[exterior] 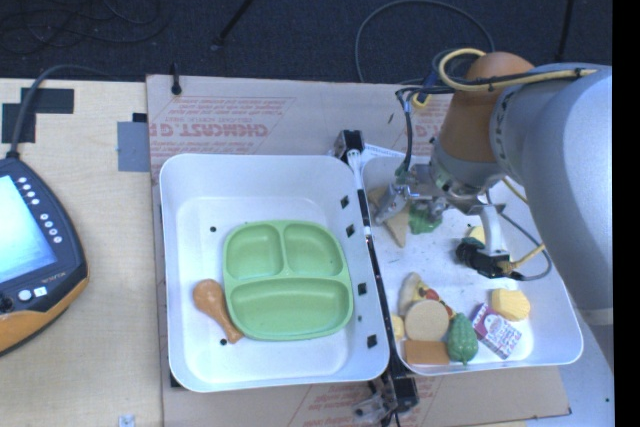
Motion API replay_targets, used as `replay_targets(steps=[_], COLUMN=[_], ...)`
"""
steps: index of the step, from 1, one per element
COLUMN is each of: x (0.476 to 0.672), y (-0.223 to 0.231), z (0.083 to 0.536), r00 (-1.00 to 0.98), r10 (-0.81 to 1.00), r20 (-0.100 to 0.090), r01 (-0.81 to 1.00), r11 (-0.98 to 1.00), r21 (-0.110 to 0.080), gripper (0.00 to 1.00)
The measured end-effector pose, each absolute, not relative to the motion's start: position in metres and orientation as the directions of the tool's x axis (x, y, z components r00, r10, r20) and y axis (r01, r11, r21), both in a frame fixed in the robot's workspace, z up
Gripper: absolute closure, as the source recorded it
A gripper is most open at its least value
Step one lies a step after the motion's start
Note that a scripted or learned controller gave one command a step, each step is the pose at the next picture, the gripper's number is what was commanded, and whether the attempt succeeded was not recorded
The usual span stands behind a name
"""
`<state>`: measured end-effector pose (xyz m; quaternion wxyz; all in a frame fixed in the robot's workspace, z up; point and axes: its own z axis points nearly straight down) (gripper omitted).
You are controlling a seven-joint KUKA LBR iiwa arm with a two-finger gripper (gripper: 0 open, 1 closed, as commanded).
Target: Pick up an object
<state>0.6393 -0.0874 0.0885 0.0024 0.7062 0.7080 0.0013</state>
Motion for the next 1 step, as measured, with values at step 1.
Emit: replay_targets(steps=[1], x=[0.6437], y=[-0.0851], z=[0.0878], r00=[0.000], r10=[1.000], r20=[0.000], r01=[1.000], r11=[0.000], r21=[-0.002], gripper=[0.00])
